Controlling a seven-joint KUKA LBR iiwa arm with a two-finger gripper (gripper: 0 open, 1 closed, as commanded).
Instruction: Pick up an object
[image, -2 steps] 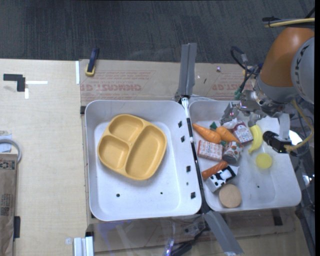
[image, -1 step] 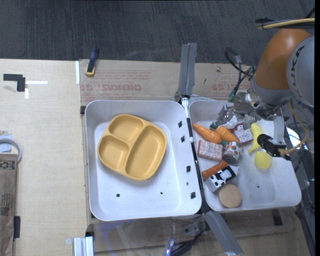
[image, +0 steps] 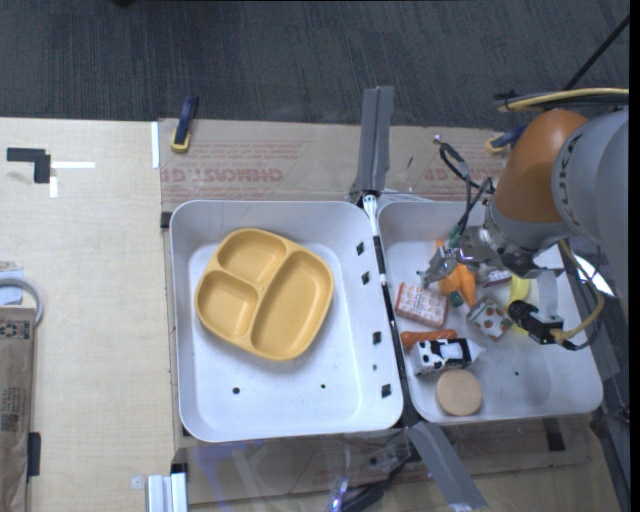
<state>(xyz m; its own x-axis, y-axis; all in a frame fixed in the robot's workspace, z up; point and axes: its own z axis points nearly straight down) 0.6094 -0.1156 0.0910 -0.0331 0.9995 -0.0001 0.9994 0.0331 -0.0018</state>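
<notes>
Camera view, entry one: what is recorded on the left?

— A shallow white plastic bin (image: 200, 380) is logged on the pale wooden bench (image: 80, 300). One yellow three-compartment plastic plate (image: 264, 292) is laid flat in it, towards the far left part of the floor.

— And in the neighbouring bin?

— A second shallow white plastic bin (image: 560, 390) is set touching the first along a shared edge. Small goods are clustered in its left half: a reddish-brown patterned packet (image: 420, 302); just below it an orange carrot-shaped piece (image: 428, 338); touching that, a black-and-white cow-patterned item (image: 443, 353); nearest the camera, a tan round disc (image: 460, 392). Further right, a small multi-coloured block (image: 488, 320) and a yellow curved piece (image: 519, 290) are listed. An orange lumpy object (image: 460, 284) is placed above the packet.

— How is the arm entered?

— The grey arm with the orange band (image: 535, 170) is recorded over the right bin's far right part. The two-finger gripper (image: 440, 268) is lowered among the goods, just beside the orange lumpy object. Whether it is wide, narrow or closed on anything cannot be told, and no item is seen to be held.

— Sundries?

— A brown cardboard sheet with red lettering (image: 260, 165) is noted behind the bins, and a blue-and-yellow clamp (image: 183, 125) at its left corner.
</notes>
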